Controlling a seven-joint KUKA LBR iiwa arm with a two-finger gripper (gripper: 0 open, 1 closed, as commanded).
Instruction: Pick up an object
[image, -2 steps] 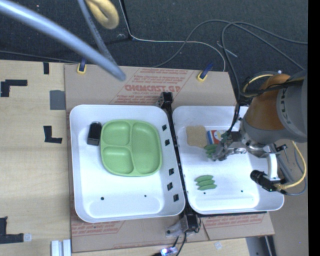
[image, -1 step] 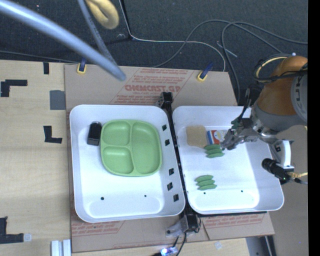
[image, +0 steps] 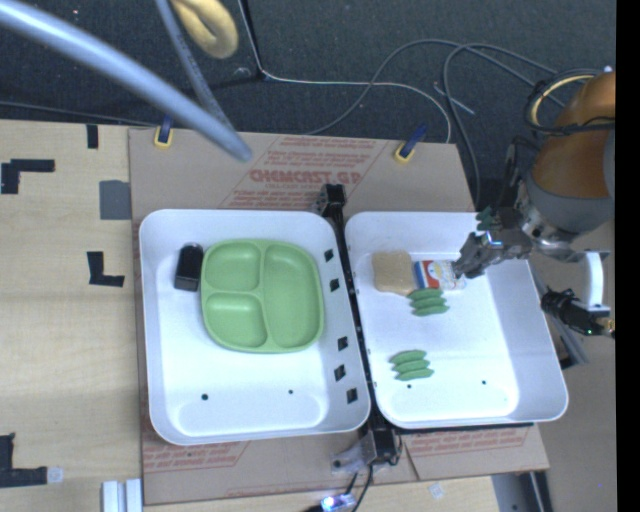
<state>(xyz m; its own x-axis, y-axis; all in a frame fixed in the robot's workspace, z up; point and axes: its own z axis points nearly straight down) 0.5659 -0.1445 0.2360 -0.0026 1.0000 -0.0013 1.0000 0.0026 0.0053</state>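
The right bin (image: 520, 390) holds a tan bread-like block (image: 393, 272), a small white carton with red and blue print (image: 438, 274), a green pea pod (image: 429, 302) just below them, and a second green pea pod (image: 411, 365) nearer the front. My gripper (image: 470, 262) reaches in from the right and hovers at the right end of the carton, close above it. Nothing shows between its fingers. The grey arm with its orange band (image: 590, 105) rises at the right edge.
The left bin (image: 165, 400) holds a green divided plate (image: 264, 295) and a small black block (image: 188, 267) to the plate's left. A black clip strip (image: 345, 300) runs between the bins. Cables lie on the dark surface behind the bench.
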